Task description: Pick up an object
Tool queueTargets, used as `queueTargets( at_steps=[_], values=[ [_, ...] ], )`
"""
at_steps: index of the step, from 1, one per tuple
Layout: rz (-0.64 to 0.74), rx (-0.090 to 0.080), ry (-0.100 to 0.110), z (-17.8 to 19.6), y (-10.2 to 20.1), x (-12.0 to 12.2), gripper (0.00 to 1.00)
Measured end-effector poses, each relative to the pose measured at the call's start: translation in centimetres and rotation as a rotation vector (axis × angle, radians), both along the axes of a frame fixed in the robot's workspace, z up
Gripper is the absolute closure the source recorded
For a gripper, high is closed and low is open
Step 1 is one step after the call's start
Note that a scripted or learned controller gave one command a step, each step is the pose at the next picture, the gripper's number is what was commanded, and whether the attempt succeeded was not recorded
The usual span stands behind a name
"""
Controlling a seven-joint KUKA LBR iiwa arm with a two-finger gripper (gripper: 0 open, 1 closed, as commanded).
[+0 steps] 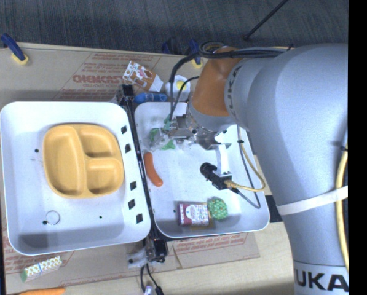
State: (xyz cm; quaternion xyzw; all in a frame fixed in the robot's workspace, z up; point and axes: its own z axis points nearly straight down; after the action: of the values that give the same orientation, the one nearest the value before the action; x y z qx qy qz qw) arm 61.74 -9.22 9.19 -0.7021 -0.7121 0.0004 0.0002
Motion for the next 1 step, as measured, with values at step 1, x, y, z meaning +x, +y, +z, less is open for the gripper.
queueTargets(
  at_steps=[1],
  values=[
    [0.004, -0.001, 0.001, 1.01, -0.01, 0.02, 1.00]
  ],
)
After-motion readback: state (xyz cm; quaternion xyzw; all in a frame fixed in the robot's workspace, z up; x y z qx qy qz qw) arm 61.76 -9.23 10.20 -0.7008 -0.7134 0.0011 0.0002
